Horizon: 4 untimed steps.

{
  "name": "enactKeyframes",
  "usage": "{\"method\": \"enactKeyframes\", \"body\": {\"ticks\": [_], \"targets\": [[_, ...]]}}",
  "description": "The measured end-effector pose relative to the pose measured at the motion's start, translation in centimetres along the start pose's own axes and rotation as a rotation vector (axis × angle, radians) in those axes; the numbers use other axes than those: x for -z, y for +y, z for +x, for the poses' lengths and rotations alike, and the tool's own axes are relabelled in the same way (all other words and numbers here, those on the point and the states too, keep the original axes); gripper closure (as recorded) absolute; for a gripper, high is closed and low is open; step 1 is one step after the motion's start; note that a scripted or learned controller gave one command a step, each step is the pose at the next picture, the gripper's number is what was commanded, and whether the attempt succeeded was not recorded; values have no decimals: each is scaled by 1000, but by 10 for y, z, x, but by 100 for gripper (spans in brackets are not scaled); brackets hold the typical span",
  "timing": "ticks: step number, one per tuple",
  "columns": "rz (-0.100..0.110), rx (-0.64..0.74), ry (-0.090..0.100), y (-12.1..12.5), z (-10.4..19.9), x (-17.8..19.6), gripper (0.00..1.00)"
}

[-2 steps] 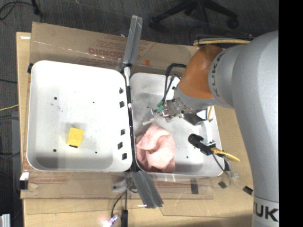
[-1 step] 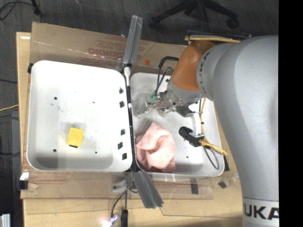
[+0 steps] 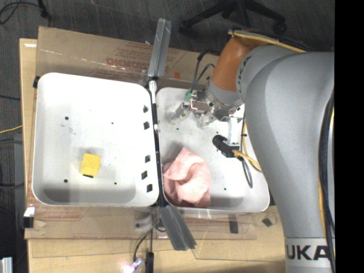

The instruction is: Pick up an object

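Underneath everything, a pale wooden counter (image 3: 28, 67), overlaid by a sheet of brown cardboard (image 3: 96, 47) with red print along its far part.

Next in bulk, the grey arm (image 3: 290, 124), reaching in from the right, covering the right edge of the right bin and narrowing to an orange band (image 3: 227, 61) above the wrist.

Then the left bin (image 3: 96, 118), shallow and white, with rounded corners and a few dark specks on its floor. Just beside it, the right bin (image 3: 227, 189), equally white, with a grey bar (image 3: 159, 44) jutting out at the far end of the seam between the two.

Inside the right bin, at its near left corner, a pink cloth (image 3: 186, 176), crumpled into a soft heap and touching the wall next to the seam.

Apart from the cloth, over the far part of that same bin, the claw (image 3: 198, 110), metallic, pointing down and toward the left. Cannot tell from this slant how far open, nor gripping what; too cluttered and glinting there to judge.

Smallest, a yellow block (image 3: 90, 164), possibly a sponge, lying on the floor of the left bin toward its near left part, apart from every wall.
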<state>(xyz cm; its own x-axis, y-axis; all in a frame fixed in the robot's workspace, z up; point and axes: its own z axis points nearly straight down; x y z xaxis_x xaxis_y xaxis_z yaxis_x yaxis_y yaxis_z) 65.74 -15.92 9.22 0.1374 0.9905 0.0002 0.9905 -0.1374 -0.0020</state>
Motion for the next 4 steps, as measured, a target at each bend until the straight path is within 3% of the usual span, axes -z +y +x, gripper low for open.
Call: {"method": "enactKeyframes", "body": {"ticks": [1,4], "targets": [[4,69,1,-5,28,3,0],[-2,26,0,-1,4,1,0]]}}
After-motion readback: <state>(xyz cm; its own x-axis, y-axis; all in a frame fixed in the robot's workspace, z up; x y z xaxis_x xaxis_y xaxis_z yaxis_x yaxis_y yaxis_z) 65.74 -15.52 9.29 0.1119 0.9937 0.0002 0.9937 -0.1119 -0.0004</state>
